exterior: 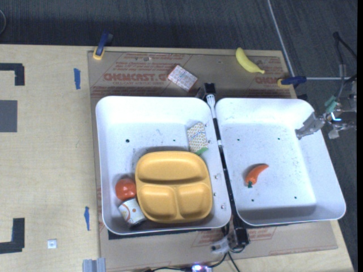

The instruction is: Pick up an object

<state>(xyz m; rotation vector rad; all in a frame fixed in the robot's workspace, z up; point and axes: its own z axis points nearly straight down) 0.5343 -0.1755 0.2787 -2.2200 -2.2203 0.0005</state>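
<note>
Hand (311, 124) over right bin (283, 208); cardboard (136, 72) reads "CHEMCAST".

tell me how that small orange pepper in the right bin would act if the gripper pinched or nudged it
The orange pepper looks like a small toy, so probably light and rigid. Its curved, tapering body might slip from a pinch or swivel when nudged. It lies alone on the right bin floor, so it could slide freely.
</note>
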